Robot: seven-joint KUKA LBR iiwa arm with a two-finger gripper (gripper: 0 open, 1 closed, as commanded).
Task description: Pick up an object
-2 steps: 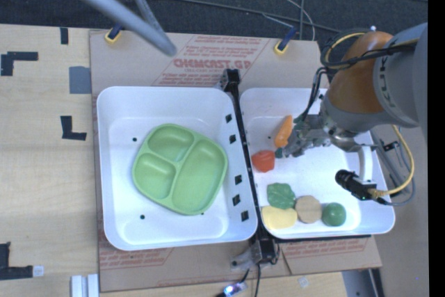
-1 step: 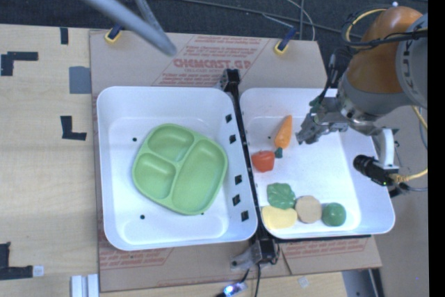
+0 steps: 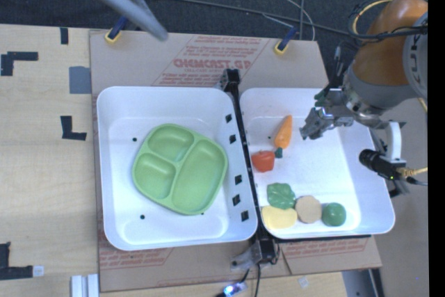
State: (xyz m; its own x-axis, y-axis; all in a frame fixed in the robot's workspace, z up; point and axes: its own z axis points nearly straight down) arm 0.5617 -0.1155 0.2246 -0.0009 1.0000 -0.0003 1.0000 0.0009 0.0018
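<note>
Grey arm with orange band (image 3: 389,45) reached in from three o'clock; its dark two-finger gripper (image 3: 316,125) hung over the right white bin (image 3: 361,177), finger state indiscernible. Cardboard underlay (image 3: 208,59) printed "CHEMCAST GP". Orange plastic carrot (image 3: 283,131) lay just beside the gripper, at its nine o'clock.

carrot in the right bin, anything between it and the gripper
Nothing visible. The gripper hangs just right of the carrot, with bare floor of the right bin between them. The tomato lies below-left, out of the way.
</note>
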